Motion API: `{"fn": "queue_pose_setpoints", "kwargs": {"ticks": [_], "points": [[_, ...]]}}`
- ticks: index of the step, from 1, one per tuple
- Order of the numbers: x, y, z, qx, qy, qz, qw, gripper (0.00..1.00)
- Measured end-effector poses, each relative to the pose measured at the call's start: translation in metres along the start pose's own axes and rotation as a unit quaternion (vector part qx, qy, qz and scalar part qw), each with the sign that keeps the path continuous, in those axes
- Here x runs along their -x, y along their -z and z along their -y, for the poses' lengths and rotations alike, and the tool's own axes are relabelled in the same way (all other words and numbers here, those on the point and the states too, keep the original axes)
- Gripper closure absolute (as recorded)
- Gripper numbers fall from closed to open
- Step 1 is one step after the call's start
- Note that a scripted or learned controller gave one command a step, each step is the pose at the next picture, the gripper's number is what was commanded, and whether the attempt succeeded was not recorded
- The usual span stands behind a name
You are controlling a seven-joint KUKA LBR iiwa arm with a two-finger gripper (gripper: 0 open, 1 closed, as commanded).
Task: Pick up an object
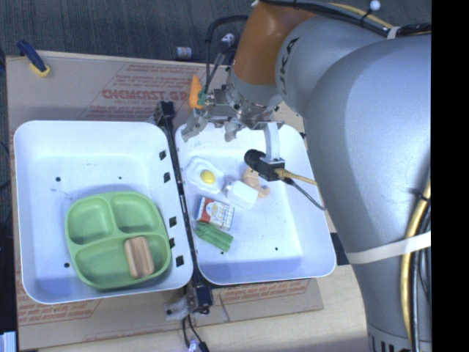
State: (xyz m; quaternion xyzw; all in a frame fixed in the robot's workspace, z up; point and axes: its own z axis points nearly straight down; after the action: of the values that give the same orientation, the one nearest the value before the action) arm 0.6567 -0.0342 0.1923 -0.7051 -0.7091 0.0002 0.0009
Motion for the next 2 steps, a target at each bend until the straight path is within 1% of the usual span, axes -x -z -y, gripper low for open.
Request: {"fn": "queue_pose_setpoints", "kwargs": {"ticks": [1, 2], "points": [[0.0, 0.0, 0.0, 0.0, 0.0, 0.0, 1.0, 0.0], [0.11, -0.101, 0.002, -0.002, -0.001, 0.001, 1.0, 0.0]]}}
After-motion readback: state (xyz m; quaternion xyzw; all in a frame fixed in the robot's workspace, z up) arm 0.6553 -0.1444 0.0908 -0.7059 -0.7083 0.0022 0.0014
